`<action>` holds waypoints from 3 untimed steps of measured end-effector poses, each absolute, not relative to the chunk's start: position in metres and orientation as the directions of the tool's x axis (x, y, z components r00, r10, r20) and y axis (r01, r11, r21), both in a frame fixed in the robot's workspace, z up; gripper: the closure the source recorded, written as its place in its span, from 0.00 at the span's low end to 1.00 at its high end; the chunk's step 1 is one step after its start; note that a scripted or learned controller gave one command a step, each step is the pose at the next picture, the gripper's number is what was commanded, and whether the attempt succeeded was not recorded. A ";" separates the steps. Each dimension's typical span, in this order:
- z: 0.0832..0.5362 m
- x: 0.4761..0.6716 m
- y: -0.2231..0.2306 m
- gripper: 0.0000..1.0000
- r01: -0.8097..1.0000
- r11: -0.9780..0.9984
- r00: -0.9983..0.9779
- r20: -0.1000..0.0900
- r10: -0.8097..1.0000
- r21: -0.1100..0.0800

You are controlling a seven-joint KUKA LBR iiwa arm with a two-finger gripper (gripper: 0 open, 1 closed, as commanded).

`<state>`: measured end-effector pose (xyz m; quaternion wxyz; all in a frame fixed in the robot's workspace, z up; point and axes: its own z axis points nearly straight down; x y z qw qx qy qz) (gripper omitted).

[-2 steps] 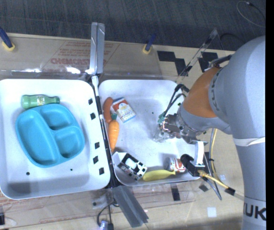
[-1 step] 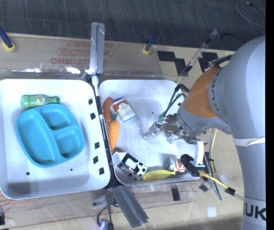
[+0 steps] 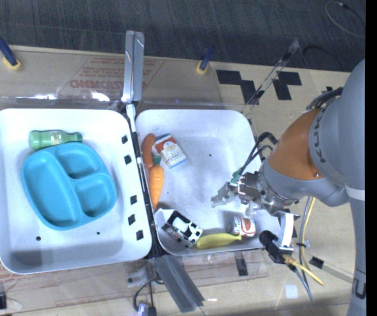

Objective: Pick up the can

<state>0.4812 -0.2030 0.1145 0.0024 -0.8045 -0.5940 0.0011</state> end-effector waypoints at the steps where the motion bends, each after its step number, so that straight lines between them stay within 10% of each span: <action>1: 0.091 0.477 -0.202 0.00 0.972 -0.233 0.233 0.003 0.972 -0.004; 2: 0.112 0.476 -0.151 0.00 0.992 -0.130 0.130 0.003 0.992 -0.005; 3: 0.155 0.476 -0.200 0.00 0.992 -0.125 0.125 0.001 0.992 -0.003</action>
